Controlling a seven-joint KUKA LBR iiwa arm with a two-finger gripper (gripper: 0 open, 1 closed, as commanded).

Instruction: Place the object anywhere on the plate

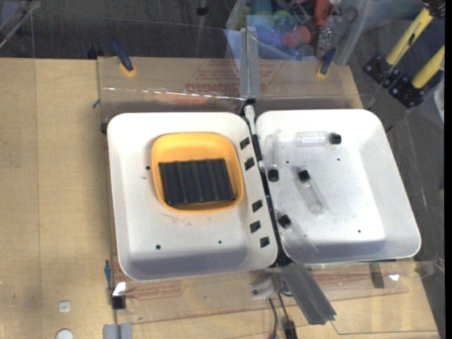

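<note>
A yellow, rounded-square plate [191,142] lies in the left white bin [134,210], toward its back. On the plate rests a black ribbed rectangular object [196,182] that lies flat and covers most of the plate's middle and front. Nothing touches either of them.
The right white bin [367,217] holds a clear vial with a black cap [314,139] at the back, another clear vial [309,191] near the middle, and small black-capped pieces [284,221] along its left wall. A clear tub of colourful items [296,13] stands behind the bins.
</note>
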